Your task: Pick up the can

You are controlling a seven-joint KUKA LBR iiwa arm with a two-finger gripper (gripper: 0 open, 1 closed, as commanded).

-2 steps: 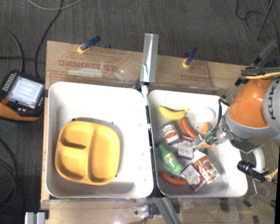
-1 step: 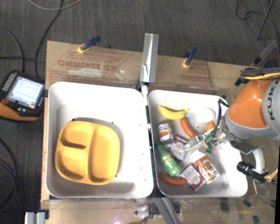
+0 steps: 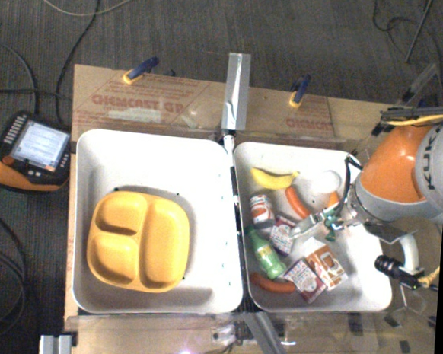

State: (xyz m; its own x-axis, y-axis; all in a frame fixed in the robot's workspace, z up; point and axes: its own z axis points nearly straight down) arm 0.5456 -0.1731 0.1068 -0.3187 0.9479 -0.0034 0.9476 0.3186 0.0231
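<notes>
**Can Crowded; Mis-grasp Risk**

The can [image 3: 260, 209] lay in the right bin [image 3: 365, 298], beside a banana [image 3: 272, 177] and green bottle [image 3: 265, 254]. The gripper [image 3: 315, 224] hovered nearby; its spread could not be determined. Neighbouring clutter could cause a wrong pick.

Yellow tray [image 3: 140, 241], white bins [image 3: 82, 200], yellow banana [image 3: 271, 177], green bottle [image 3: 265, 254], red-white can [image 3: 261, 210]

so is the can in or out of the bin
In. The can lies among the other items inside the right bin, near its left wall, with the gripper apart from it to the right.
</notes>
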